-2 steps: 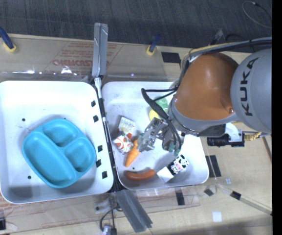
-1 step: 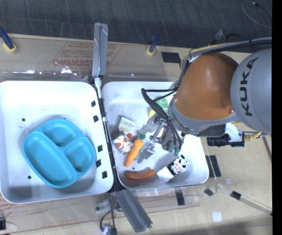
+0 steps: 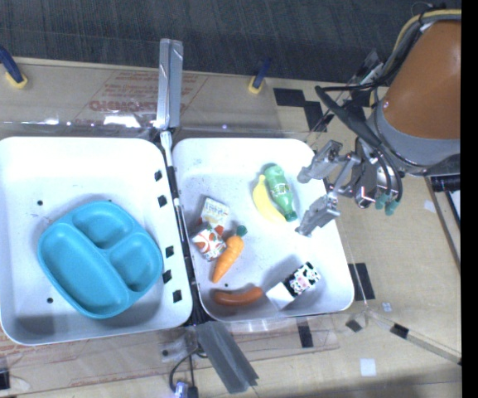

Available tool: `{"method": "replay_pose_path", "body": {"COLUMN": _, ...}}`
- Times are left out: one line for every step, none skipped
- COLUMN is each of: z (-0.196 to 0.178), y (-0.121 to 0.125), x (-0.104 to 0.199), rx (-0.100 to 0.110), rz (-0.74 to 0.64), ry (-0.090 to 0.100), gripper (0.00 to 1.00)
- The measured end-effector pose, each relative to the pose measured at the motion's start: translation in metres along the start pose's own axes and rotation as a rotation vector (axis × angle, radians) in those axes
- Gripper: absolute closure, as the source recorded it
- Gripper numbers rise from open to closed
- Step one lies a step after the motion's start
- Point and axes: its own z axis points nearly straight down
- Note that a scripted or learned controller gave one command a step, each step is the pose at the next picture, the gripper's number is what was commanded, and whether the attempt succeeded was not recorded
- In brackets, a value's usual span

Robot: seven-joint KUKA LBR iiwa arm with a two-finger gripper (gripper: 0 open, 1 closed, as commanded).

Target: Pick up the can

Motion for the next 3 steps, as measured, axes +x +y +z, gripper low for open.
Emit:
{"method": "replay_pose_path", "body": {"z": 0.103, "y": 0.036, "x": 0.031, "rx": -0.001, "rz": -0.165, "ry": 0.004, "gripper": 0.00}}
{"method": "replay_pose_path", "body": {"z": 0.103, "y": 0.036, "x": 0.031, "rx": -0.001, "rz": -0.165, "ry": 0.004, "gripper": 0.00}}
{"method": "replay_pose_path", "body": {"z": -0.006, "y": 0.114, "x": 0.043, "rx": -0.001, "rz": -0.092, "ry": 0.000, "gripper": 0.00}}
